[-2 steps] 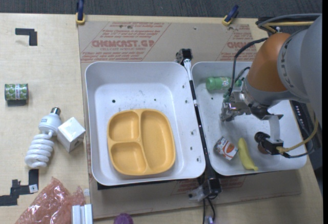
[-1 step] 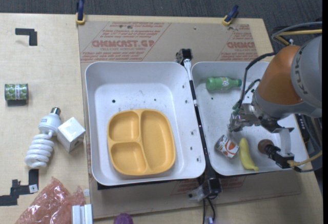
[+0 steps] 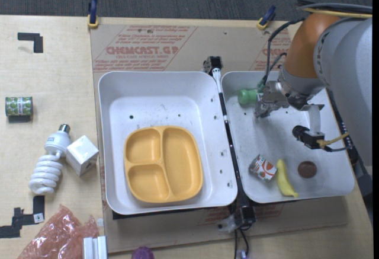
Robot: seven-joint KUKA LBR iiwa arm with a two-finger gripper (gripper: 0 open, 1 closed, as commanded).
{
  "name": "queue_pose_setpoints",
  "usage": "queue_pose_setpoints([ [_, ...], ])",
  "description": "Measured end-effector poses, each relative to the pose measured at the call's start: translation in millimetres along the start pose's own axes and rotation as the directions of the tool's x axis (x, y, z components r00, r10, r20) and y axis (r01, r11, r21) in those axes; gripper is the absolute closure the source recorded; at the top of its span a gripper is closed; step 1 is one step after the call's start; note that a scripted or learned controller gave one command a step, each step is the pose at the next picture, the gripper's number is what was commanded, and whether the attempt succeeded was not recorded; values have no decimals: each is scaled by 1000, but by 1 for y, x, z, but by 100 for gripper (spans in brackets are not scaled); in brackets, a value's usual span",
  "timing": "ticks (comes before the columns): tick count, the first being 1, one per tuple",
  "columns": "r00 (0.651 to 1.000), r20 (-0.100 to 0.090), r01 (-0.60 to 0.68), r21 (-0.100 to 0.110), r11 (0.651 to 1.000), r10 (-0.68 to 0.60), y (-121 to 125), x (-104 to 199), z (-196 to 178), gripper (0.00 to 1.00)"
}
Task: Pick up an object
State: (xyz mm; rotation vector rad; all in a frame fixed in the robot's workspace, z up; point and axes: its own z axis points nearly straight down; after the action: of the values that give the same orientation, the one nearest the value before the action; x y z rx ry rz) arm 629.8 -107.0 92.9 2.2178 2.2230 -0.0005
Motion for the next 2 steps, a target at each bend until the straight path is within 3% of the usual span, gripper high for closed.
queue_pose_setpoints([
  [2,1000,-1,-4,1,1000,4,-122,0,1,0],
])
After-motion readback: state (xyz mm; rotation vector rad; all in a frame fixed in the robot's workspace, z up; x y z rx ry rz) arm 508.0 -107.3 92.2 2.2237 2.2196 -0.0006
